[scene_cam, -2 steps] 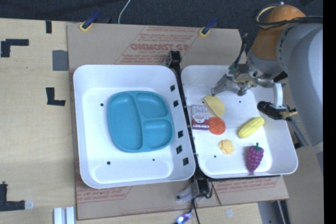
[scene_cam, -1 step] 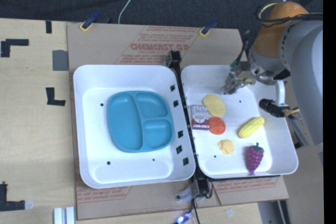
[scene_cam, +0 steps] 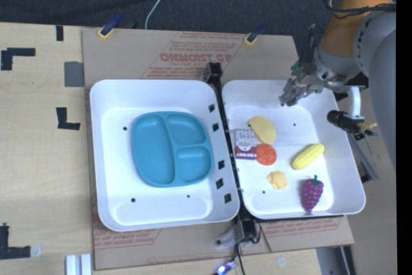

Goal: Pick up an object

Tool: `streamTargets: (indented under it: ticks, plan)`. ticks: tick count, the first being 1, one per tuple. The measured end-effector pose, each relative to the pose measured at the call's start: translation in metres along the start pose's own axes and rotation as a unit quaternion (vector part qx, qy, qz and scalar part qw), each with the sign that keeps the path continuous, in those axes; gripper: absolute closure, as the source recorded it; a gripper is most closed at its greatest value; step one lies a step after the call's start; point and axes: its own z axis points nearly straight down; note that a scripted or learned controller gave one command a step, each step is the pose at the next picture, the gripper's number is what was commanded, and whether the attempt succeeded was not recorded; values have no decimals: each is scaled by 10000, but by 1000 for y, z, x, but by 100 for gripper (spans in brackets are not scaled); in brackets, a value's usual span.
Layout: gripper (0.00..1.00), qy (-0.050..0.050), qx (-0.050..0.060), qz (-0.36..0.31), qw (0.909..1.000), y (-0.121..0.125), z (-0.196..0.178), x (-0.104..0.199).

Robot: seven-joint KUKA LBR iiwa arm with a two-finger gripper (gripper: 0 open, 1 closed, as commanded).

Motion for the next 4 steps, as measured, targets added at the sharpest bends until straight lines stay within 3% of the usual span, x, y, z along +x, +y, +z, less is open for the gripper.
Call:
streamTargets:
  ticks: [1, 2, 4]
  plan:
    - [100, -4, -7, 3, 10000, 0, -54, -10]
    - [100, 4, 7, 0, 10000, 1, -77, -9]
    - [100, 16, 17, -26, 10000, -14, -90, 99]
